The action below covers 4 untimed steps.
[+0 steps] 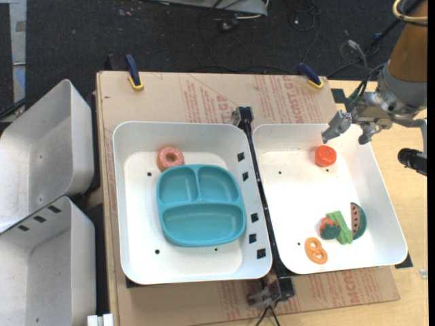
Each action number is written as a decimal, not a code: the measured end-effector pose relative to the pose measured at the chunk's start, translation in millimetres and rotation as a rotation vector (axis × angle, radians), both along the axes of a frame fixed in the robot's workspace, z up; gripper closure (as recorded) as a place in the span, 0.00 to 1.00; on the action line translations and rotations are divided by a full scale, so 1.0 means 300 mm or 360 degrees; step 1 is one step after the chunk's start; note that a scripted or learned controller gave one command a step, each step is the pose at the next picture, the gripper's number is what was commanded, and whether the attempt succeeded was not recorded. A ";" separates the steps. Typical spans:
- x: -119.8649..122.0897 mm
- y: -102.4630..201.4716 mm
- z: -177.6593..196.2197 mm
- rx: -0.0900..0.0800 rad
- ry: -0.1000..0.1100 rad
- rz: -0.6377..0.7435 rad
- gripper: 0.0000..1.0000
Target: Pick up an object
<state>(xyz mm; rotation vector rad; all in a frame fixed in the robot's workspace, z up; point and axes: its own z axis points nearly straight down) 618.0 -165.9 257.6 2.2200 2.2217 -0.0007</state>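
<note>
Across the cardboard-covered tabletop (204, 94) sit two shallow white plastic bins side by side. At nine o'clock, the left bin (129, 202) carries a teal plastic divided plate (201, 204) with a small pink-frosted toy doughnut (170, 157) just beside its eleven o'clock corner. At three o'clock, the right bin (380, 202) holds the likelier targets: a round orange plastic toy (325, 156) at its twelve o'clock end, then a dark toy watermelon slice (358, 219) and green toy vegetable (336, 227) touching at five o'clock, and a small orange toy pretzel (315, 250) near them.

Over the right bin's one o'clock rim hangs the grey arm's hand (349, 129), its two fingers apart and nothing between them, just beside the orange toy.

My judgement: that toy looks rounded and could roll or squirt sideways if the fingers close off-centre; descending so near the rim also risks a fingertip catching the bin wall.
</note>
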 end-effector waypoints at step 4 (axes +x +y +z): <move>0.005 0.047 -0.513 0.0000 -0.0003 -0.0002 1.00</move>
